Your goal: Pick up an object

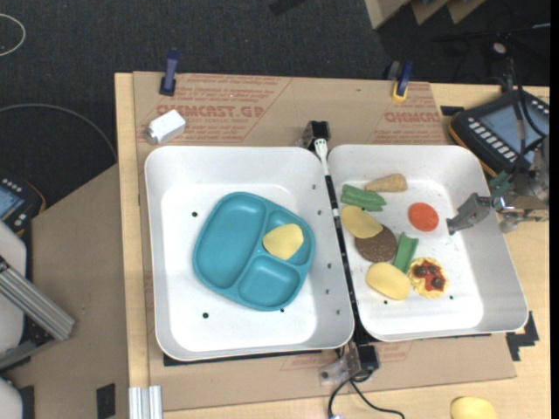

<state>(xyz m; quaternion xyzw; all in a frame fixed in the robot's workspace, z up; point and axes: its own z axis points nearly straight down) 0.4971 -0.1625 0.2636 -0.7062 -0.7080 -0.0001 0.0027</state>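
The right bin (489,304) holds several toy foods: a red round piece (424,216), a tan piece (387,182), a green pod (362,198), a yellow disc (358,222), a brown patty (377,245), a green stick (404,251), a yellow lump (388,281) and a pizza-like piece (427,276). My gripper (469,214) reaches in over the bin's right side, just right of the red piece, with nothing seen in its grasp. In the left bin (175,321), a teal divided plate (236,256) carries a yellow piece (283,241).
A control pendant (502,129) with cables lies past the right bin's far right corner. Blue clamps (169,62) (401,81) grip the cardboard's far edge, and a white block (166,127) lies at its far left. A yellow object (472,407) sits off the bench at bottom right.
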